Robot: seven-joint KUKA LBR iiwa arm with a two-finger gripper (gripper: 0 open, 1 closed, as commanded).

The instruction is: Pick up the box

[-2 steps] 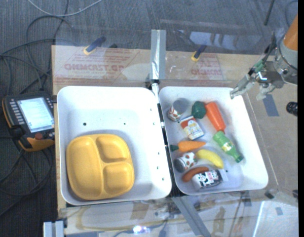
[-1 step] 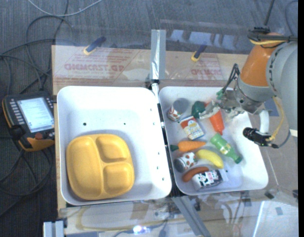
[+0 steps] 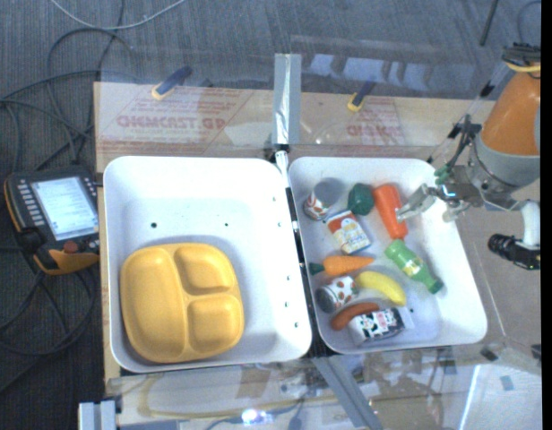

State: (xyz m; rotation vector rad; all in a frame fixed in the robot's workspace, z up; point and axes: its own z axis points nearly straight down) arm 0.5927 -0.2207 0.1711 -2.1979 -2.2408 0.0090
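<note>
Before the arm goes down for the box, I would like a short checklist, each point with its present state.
1. Box lies in the right bin: ok.
2. Box top uncovered: ok.
3. Room around box: not ok; the green pepper and the carrot sit close beside it.
4. Gripper above box: not ok; it is near the bin's right edge, over the orange vegetable.
5. Jaws open: cannot tell.
6. Gripper carries nothing: cannot tell.

A yellow plastic compartment tray (image 3: 181, 301) lies in the left white bin (image 3: 124, 182), while a black handheld control pendant (image 3: 54, 218) rests just beside it.
</note>
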